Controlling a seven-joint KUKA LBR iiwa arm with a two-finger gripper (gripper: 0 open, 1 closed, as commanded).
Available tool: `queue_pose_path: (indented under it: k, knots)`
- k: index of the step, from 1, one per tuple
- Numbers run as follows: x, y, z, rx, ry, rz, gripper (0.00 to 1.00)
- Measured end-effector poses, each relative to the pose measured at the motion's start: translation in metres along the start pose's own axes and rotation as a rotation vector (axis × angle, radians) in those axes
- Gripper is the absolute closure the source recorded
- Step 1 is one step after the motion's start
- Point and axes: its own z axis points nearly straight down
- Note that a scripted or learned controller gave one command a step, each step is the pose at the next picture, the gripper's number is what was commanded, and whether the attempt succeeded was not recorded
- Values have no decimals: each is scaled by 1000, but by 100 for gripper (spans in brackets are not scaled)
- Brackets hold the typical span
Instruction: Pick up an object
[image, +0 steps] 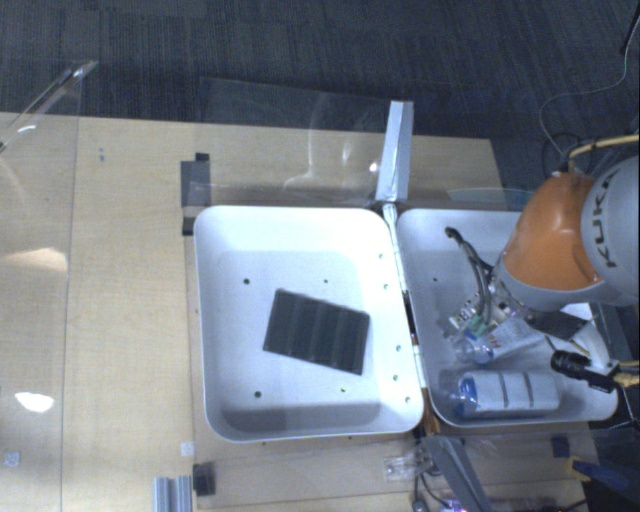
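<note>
L to R. Left shallow white plastic bin (215, 300): one flat dark grey ribbed rectangular pad (316, 331) lies near its middle, skewed a bit, well apart from every wall. Nothing is near it and the arm isn't over it.

Right shallow white plastic bin (425, 250): a clear plastic bottle with a blue cap end (505, 392) lies on its side along the near wall, cap twd the left. Just above it sits a jumble of small clear and coloured bits (478, 325); too blurred to name.

The grey arm with the orange band (548, 250) comes in from the right and hangs over that bin. The two-finger gripper (480, 318) seems to sit down by the jumble, but wires and glare hide the tips, so can't tell whether it is spread or closed, and no obj is seen pinched.

Judgement: step in hand looks like the descent/grasp in the right bin. To do it well:
- pick one target, prob. the bottle; it's the biggest and lies apart enough to straddle
- take it across the narrow width, not along its length
- keep clear of the near wall; bottle lies close to it
- round + smooth body, may roll or slip; centre the grasp, close firmly, lift slowly.
</note>
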Motion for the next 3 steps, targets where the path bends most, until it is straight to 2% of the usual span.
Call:
queue_pose_path:
  k: [1,2,3]
  knots:
    - [0,0,0,0,0,0,0]
    - [-9,-13,15,3,0,179,0]
    - [-10,-10,3,-3,-3,176,100]
